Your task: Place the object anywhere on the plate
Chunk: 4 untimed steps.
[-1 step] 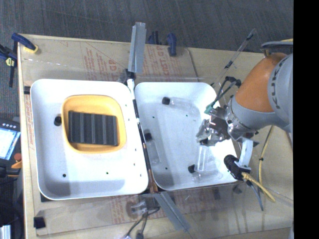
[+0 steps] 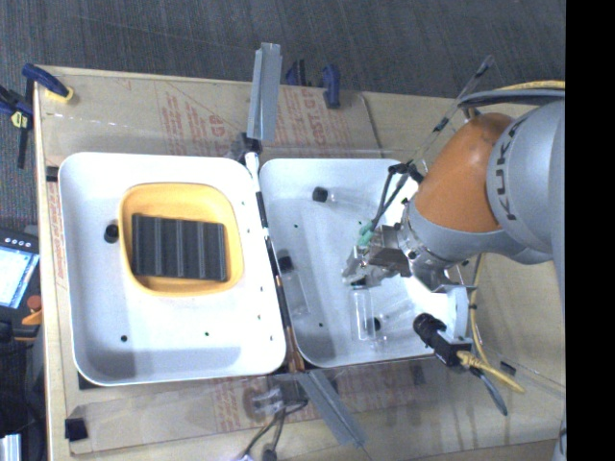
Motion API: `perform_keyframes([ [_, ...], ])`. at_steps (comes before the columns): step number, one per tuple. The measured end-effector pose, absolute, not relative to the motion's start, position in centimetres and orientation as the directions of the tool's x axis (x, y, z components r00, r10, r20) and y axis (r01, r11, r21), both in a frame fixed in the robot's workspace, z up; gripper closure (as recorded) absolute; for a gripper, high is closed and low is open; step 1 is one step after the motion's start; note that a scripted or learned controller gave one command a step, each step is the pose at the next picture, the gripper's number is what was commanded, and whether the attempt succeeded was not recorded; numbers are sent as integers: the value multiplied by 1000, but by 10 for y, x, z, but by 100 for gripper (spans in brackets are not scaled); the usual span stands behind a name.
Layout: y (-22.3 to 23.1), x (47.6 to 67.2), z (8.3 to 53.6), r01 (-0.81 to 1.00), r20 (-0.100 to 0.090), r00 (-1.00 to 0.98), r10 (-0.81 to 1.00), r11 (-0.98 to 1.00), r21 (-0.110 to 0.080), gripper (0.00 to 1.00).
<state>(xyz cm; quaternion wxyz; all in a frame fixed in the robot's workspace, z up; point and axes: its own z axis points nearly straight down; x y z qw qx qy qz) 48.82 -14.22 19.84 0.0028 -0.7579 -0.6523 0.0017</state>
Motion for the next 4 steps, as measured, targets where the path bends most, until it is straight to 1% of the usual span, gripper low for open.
perform_keyframes([
  [1,-85,504,324,998,0,-66,998,66,-1,100],
  [2,-55,533,265,967,2,-253,967,253,-5,100],
  [3,-19,601,211,918,1,-396,918,396,-3,100],
  [4,-19,602,211,918,1,-396,918,396,-3,0],
])
